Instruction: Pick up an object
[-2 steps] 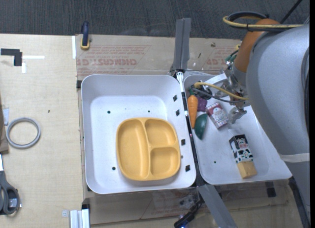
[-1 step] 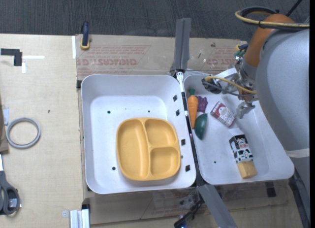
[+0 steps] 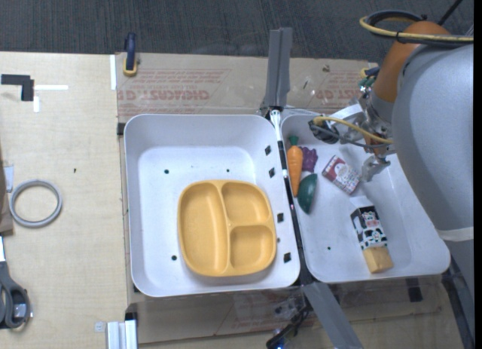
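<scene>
The right bin (image 3: 410, 257) holds several small objects. An orange carrot (image 3: 294, 163) lies along its left wall, with a green vegetable (image 3: 307, 193) just below it and a purple item (image 3: 309, 160) beside it. A red and white packet (image 3: 341, 175) lies in the middle. A black and white carton with a tan end (image 3: 370, 239) lies nearer the front. My gripper (image 3: 373, 163) hangs over the bin's upper right part, just right of the packet, with cables around the wrist. Nothing shows in its grasp.
The left bin (image 3: 151, 212) holds a yellow divided plate (image 3: 227, 227). A grey bar (image 3: 279, 68) stands behind the seam between the bins. On the bench to the left lie a grey ring (image 3: 34, 203) and scissors (image 3: 11, 302). The bulky grey arm (image 3: 440, 129) covers the right bin's right side.
</scene>
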Robot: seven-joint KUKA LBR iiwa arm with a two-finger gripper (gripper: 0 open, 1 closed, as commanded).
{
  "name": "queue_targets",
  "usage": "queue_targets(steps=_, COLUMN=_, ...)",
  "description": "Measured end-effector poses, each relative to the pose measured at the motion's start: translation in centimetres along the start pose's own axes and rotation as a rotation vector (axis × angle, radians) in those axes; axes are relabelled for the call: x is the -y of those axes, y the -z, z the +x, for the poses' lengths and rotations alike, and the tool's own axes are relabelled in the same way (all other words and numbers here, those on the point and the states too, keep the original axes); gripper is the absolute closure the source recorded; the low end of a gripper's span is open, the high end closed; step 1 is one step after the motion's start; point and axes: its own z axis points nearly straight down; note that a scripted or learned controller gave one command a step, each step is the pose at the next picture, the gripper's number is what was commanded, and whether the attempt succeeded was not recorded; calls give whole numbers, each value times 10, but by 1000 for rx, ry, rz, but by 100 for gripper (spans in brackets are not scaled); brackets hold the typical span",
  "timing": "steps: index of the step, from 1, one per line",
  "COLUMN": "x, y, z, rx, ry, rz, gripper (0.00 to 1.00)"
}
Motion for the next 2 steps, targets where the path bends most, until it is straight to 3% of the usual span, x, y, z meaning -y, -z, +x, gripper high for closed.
queue_targets(steps=2, x=0, y=0, z=0, rx=0, ry=0, rz=0, gripper=0)
